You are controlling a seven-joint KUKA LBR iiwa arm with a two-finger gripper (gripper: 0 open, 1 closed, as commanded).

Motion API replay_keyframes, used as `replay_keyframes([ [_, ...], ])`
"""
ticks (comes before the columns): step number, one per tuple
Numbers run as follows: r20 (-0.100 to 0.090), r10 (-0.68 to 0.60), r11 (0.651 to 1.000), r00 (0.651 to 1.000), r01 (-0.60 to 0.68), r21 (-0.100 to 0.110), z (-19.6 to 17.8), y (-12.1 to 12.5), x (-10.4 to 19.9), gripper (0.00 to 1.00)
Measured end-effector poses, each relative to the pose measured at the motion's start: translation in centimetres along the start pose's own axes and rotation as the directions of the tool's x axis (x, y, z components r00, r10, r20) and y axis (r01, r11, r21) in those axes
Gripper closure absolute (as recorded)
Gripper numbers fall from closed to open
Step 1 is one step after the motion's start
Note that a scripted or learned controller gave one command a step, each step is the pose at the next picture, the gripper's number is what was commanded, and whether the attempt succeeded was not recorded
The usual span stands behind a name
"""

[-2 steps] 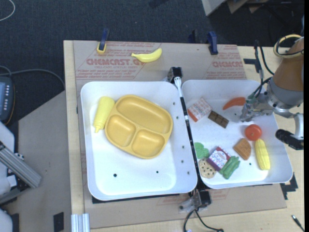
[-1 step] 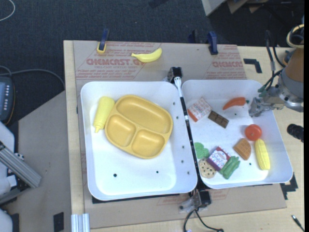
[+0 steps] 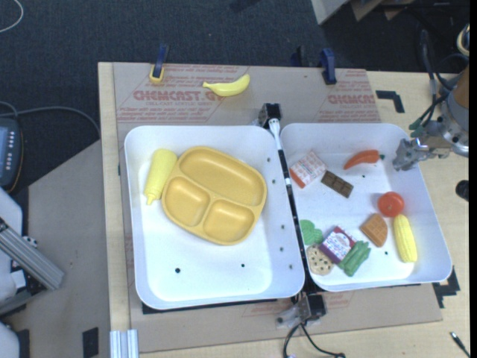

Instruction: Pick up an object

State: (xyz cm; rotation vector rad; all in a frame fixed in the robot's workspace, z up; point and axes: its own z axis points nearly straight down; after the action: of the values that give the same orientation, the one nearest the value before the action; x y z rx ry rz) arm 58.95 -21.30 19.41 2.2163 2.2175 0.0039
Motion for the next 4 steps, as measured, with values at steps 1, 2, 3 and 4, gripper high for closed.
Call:
replay_keyframes([
  [1,0.0,0.0,1.0,1.0,0.0,0.0,-3.4,0.1,-0.1,1.0],
  [2,-0.006,-0.005,1.0,1.0,0.005,0.007,-3.8,-1.0,5.7,1.0],
  [3,-0.005,-0.006,1.0,1.0,0.006,0.008,-3.2,-0.2,11.5,1.0],
  [4,-0.005,-0.005,1.0,1.0,0.005,0.008,-3.3,0.1,16.8,1.0],
])
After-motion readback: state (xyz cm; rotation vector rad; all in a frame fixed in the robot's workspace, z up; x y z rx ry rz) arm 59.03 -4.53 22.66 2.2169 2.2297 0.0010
